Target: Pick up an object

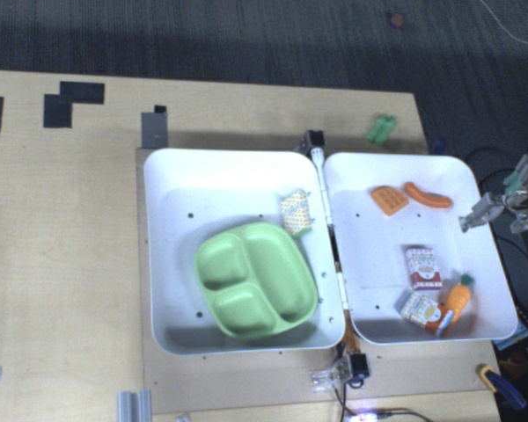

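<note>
Two white bins: the left bin (172, 236) holds one green divided plate (255, 280) and one patterned packet (296, 211); the right bin (370, 262) holds five small toy foods (422, 266). The tool (493, 207) sits at its right rim; grip unclear.

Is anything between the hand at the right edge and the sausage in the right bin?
Nothing visible stands between them. The hand sits over the right bin's right rim, and the sausage lies just left of it on bare bin floor. The waffle piece lies beyond the sausage, and the cartons and carrot are nearer the camera.
</note>
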Controlling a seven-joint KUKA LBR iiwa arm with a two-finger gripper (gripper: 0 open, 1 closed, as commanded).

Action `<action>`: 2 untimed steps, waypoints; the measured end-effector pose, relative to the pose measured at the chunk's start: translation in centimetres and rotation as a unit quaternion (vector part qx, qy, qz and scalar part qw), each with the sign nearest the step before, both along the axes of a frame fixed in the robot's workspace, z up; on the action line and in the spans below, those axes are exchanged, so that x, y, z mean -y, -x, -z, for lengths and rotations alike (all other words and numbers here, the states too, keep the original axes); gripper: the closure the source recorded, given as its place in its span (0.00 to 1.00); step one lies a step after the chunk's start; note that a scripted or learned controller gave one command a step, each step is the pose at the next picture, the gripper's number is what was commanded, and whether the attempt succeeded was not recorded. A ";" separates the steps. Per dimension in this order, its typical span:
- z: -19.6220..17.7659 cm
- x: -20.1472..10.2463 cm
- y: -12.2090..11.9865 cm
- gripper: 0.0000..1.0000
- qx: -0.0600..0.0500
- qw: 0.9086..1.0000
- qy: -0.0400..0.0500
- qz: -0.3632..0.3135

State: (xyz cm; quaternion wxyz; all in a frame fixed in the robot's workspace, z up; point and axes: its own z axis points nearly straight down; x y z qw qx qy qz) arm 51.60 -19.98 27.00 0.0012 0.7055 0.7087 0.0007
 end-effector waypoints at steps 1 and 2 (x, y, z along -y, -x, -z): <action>12.5 0.6 2.9 0.00 -0.001 1.000 0.000 0.001; 17.8 -0.6 0.8 0.00 0.008 1.000 0.001 -0.001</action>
